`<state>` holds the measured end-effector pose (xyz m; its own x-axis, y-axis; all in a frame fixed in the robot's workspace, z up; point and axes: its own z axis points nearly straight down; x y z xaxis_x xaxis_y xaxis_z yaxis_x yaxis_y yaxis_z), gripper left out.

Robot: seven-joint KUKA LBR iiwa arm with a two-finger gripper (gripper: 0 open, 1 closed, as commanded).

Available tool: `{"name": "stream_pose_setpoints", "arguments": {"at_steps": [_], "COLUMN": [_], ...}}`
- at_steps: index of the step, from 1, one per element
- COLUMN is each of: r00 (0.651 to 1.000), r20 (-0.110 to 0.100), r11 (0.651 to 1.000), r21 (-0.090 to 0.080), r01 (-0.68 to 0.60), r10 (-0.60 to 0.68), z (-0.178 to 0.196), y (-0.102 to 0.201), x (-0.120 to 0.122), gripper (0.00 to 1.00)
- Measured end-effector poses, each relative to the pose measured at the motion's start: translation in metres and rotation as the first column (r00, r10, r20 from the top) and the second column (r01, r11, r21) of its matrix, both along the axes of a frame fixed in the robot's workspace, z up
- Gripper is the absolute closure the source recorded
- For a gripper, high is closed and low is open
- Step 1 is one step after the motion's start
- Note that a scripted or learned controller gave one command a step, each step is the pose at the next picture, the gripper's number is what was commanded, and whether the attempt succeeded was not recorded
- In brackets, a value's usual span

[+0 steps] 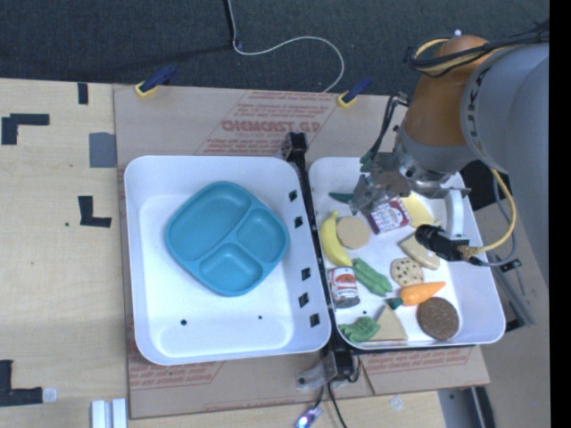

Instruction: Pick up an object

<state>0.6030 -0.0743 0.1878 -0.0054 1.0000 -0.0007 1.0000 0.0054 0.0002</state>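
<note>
The two-finger gripper (368,194) hangs low over the right white bin (486,328), and I cannot tell how its jaws stand or whether they hold anything. The nearest candidate, a small white-and-maroon printed packet (387,215), lies flat near the bin's far end, crowded by a round tan cookie (352,233) and a curved yellow plastic banana (334,239). In such a tight cluster the arm may well nudge neighbours or close on nothing.

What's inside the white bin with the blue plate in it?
The left bin holds one thing: a blue divided plate with three compartments, lying flat and tilted cornerwise. White floor shows around it. Whatever is beneath the plate is covered, so I cannot tell.
</note>
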Motion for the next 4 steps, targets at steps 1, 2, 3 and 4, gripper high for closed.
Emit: {"name": "stream_pose_setpoints", "arguments": {"at_steps": [1, 2, 3, 4], "r00": [1.000, 1.000, 1.000, 1.000], "r20": [-0.006, 0.001, -0.003, -0.005], "r11": [1.000, 1.000, 1.000, 1.000], "r21": [0.002, 0.001, 0.001, 0.001], "r01": [0.001, 0.006, 0.004, 0.002], "r10": [-0.001, -0.006, -0.004, -0.002], "z": [-0.004, 0.078, 0.084, 0.093], "y": [0.052, 0.038, 0.039, 0.039], "x": [-0.039, -0.091, -0.089, -0.089], "gripper": [1.00, 1.00, 1.00, 1.00]}}
